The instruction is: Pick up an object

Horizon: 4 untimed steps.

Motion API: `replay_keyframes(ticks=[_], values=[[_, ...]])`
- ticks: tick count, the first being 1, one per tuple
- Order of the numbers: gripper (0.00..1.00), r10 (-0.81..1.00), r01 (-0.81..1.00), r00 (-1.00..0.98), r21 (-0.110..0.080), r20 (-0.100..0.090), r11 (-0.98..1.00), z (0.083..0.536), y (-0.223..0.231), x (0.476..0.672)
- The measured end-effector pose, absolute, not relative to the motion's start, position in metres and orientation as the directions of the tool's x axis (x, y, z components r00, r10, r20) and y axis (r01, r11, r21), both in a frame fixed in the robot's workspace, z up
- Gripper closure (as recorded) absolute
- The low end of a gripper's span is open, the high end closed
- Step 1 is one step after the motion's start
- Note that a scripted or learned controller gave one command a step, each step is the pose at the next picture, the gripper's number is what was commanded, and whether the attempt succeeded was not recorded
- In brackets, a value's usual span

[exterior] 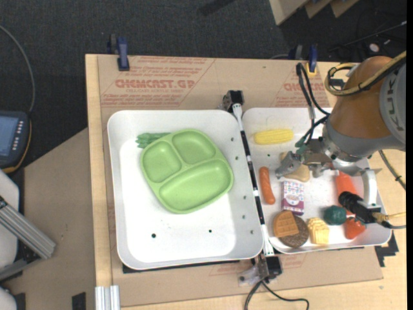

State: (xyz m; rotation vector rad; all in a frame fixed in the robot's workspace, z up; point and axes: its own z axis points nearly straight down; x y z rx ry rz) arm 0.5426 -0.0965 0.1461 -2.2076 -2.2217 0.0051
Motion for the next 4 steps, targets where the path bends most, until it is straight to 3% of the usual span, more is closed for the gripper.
replay_keyframes(ticks=[1, 2, 3, 4], values=[[0.00, 1.000, 1.000, 0.002, 0.004, -0.002, -0.002, 0.082, -0.154, 0.581], [0.00, 1.000, 0.999, -0.013, -0.035, -0.009, 0.012, 0.085, -0.116, 0.659], [0.00, 1.000, 1.000, 0.003, 0.002, 0.001, -0.003, 0.087, -0.096, 0.560], [1.00, 1.000, 1.000, 0.003, 0.011, -0.004, -0.003, 0.098, -0.097, 0.564]])
